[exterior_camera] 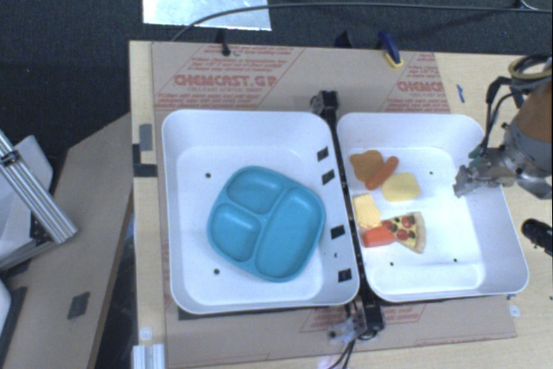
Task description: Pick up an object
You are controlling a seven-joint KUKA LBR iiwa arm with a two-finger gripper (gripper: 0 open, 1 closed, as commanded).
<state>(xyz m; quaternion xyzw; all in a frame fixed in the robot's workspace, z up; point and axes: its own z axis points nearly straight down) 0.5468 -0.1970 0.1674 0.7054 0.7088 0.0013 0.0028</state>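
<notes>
Spanning the bench (285, 69) is a brown sheet printed "CHEMCAST GP" in red, laid under both bins, probably as a liner. On it sit the left bin (186, 186) and the right bin (484, 272), side by side and touching along a black-clipped seam, which keeps them together within the arm's reach. A blue plate (266, 222) with three compartments lies in the left bin, tilted a little off square. The arm (527, 147) enters at the right bin's right rim, its gripper (469, 178) low over the wall there, well apart from the food; its state I cannot tell. The candidates to pick cluster at the right bin's left side: a pizza slice (406, 231), a cheese block (400, 187), a carrot (382, 173), and other small toy foods, packed close together.
</notes>
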